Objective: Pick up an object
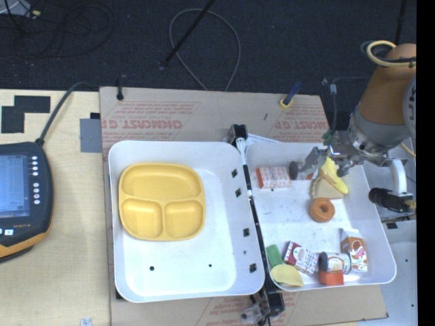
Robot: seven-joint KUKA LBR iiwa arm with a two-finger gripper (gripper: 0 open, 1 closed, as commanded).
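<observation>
Hovering over the right bin [380, 263], the end effector [325, 160] — fingers spread astride a banana [333, 180] — should descend squarely before squeezing.

the cardboard sheet [204, 114] lies on a pale bench [47, 277] and carries printed red letters. behind the sheet the floor [102, 39] is dark carpet, and thin cables [204, 32] curl on it. left of the sheet there are black shapes [27, 111] on the bench, and a pendant [20, 195] with a lit screen and an orange edge. a grey patch [90, 134] touches the sheet's left edge.
</observation>
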